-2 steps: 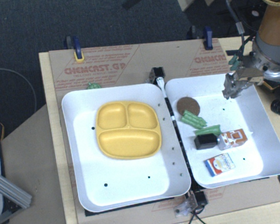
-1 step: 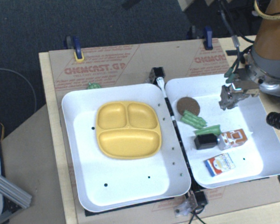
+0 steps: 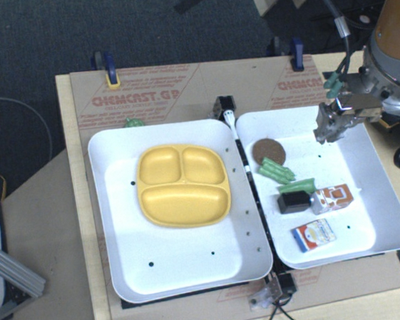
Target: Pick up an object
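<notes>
One gripper [image 3: 328,131] hangs over the upper part of the right bin [image 3: 384,170], and whether it is spread or pressed together cannot be told from this slanted view; nothing shows pinched in it. Nearest, to its left and slightly below, lies a brown disc [image 3: 268,150], with a green piece [image 3: 277,173] just beyond that. Directly below the gripper sit a black block [image 3: 295,201] touching a small orange-and-white carton [image 3: 333,198], and further down a blue-and-white packet [image 3: 314,234]. Far to the left, in the other bin [image 3: 121,222], rests a yellow divided plate [image 3: 183,185].

The likely trouble is the crowding: block and carton touch, so a descent there may catch both or nudge one aside. The flat disc offers little to grip.

The board behind reads "CHEMCAST"; the packet lettering is too small to read.
</notes>
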`<action>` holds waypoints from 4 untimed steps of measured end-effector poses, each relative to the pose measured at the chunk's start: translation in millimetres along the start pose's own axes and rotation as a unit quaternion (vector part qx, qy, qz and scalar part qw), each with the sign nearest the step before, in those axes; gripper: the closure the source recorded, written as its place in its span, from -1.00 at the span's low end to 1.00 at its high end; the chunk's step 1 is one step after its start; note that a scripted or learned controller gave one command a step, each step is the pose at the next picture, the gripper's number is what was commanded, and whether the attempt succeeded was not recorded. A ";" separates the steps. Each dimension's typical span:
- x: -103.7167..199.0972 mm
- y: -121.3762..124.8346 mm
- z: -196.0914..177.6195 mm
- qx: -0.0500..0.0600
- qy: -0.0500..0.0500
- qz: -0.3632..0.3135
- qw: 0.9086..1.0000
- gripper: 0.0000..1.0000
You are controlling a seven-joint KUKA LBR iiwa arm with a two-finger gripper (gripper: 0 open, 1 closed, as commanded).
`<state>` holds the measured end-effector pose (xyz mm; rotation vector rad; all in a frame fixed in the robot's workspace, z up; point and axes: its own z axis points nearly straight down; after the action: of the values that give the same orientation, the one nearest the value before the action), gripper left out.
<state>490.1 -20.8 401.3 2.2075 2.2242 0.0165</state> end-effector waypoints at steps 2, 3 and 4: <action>-77.9 -13.6 116.7 0.009 -0.001 0.006 1.000 1.00; -102.3 -14.9 179.1 0.010 0.000 0.005 1.000 1.00; -140.8 -8.3 262.3 0.010 0.000 0.006 1.000 1.00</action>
<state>486.3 -161.2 138.6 2.2302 2.2215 -0.0070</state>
